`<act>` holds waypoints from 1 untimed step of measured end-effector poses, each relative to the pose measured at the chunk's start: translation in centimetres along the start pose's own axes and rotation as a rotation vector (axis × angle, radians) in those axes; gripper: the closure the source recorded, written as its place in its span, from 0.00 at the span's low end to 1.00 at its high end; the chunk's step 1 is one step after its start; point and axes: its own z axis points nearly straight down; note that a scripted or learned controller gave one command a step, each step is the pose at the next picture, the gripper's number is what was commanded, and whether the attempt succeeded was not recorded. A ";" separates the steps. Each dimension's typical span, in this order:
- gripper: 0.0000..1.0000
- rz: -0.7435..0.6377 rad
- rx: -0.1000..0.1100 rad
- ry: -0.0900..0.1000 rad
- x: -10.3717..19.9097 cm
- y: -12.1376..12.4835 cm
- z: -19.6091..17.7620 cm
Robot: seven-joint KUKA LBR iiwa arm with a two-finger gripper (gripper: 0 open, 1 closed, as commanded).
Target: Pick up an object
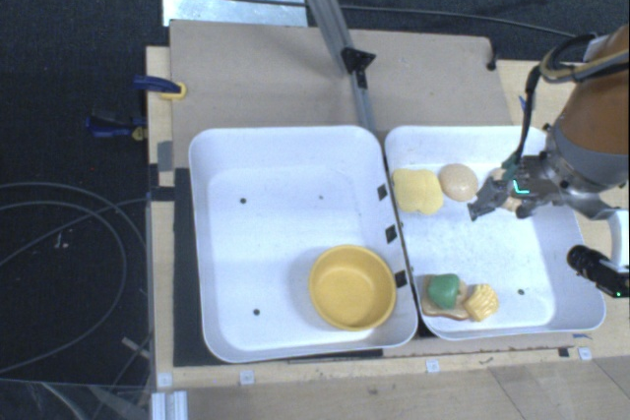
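The right bin (551, 256) holds a flat yellow piece (418, 191) by its left wall and a round beige ball (458, 181) just right of it. At the bin's front left lie a green lump (444, 289) and a small yellow ridged piece (481, 302) on a tan slab. My gripper (489, 203) hangs over the right bin, just right of and slightly below the beige ball, with its dark fingers pointing left. Nothing shows between the fingers.
A yellow bowl (352, 286) sits in the front right of the left bin (246, 211). A slanted grey pole (330, 15) rises behind the bins. Blue and yellow clamps (157, 87) grip the bench's left edge. Cables lie on the dark floor.
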 end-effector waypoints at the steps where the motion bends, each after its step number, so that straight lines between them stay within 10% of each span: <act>1: 0.00 0.000 -0.001 0.000 0.0 0.0 -0.1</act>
